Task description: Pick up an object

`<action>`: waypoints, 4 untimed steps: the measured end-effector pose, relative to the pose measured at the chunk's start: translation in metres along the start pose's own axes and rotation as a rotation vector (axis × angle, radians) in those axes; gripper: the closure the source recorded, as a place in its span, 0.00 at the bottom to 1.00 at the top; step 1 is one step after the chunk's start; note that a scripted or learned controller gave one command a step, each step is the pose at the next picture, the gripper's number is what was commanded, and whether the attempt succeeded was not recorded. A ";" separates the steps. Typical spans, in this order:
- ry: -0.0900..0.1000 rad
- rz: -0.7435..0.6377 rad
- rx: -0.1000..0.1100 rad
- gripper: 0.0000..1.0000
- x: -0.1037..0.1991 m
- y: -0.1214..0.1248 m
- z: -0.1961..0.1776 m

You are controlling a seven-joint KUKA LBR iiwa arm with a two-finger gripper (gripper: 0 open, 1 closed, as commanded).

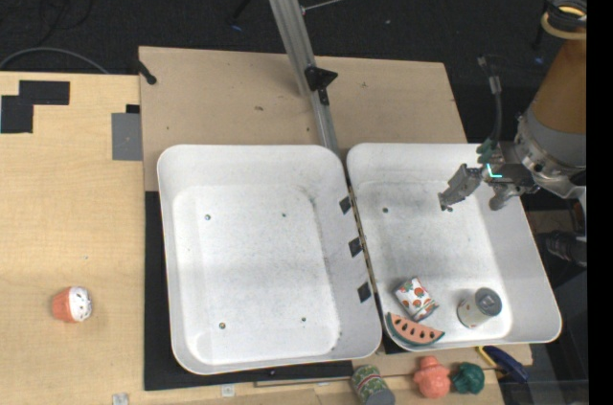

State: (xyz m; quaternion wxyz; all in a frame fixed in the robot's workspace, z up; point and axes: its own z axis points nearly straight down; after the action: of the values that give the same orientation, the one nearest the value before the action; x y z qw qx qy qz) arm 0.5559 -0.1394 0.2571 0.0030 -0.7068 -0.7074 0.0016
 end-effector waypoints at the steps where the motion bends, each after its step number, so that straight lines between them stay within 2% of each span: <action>1: -0.001 0.002 -0.004 0.00 -0.001 0.000 -0.002; 2: 0.000 0.001 0.003 0.00 0.000 0.000 0.063; 4: -0.002 0.004 -0.006 0.00 0.003 0.009 0.166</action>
State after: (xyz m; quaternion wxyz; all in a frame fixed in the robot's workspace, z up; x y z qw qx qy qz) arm 0.5643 -0.1356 0.0907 0.0001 -0.7081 -0.7062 0.0004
